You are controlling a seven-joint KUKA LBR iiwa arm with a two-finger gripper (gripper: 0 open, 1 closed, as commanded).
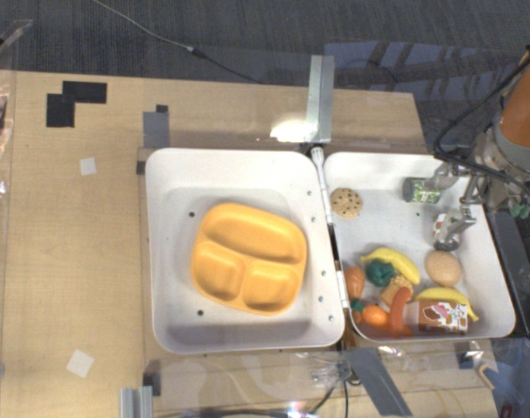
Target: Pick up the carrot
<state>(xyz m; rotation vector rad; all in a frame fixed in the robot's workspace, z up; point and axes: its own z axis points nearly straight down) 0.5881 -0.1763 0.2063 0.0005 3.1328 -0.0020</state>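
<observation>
The carrot (356,281) lies in the right bin (501,259), close to its left wall, in the lower half. It is orange and points roughly up and down in the view. Just right of it is a small green vegetable (380,273), and above that a banana (393,262) lies at a slant. Below the carrot there is a small orange fruit (374,317), and a red sausage (399,307) stands beside it. A carton with a brown and yellow label (442,314) lies at the lower right, touching a second yellow banana (446,295). A beige egg-like ball (444,268) sits above this carton. A round cookie (345,202) lies alone near the upper left corner of the same bin.

The gripper (452,225) is over the upper right part of the right bin, well apart from the carrot. Its fingers (446,230) point down, and nothing is seen between them; I cannot tell if they are spread or pressed together.

In the left bin (173,233) a yellow divided plate (247,257) rests near the middle. Both bins stand on the wooden surface (73,259).
</observation>
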